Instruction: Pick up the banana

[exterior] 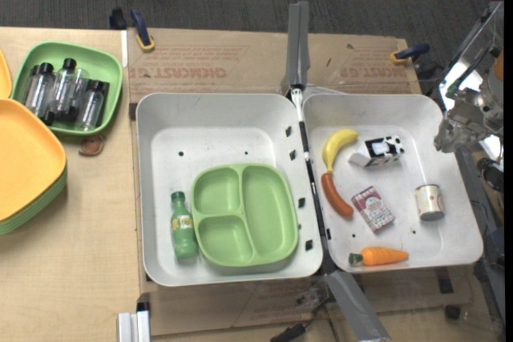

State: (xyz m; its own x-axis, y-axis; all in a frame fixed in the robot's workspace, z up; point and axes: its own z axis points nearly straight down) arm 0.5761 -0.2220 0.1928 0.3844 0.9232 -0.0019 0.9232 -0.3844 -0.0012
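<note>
We are at the very start of the job: the banana has not been touched. It lies in the right bin, in the near-left part of that bin's upper half, close to the divider between the two bins, curved with one end pointing toward the bin's back wall and the other down toward a red sausage just below it. A small black-and-white carton sits just beside it on the right, not touching as far as we can see.

The hand hangs at the right bin's far right rim, well apart from the banana. It reads as a grey blur against the arm's hardware — we cannot tell how wide it stands, and we see nothing caught in it.

So the step in hand is the approach. We judge the next move calls for a reach leftward across the bin, over the little silver can and the red card pack, then a descent onto the banana's middle with the grip set across its narrow width. The carton on one side and the sausage on the other leave limited room, so the grip line matters.

Elsewhere: a toy carrot at the bin's front, and in the left bin a green divided tray with a green bottle beside it.
</note>
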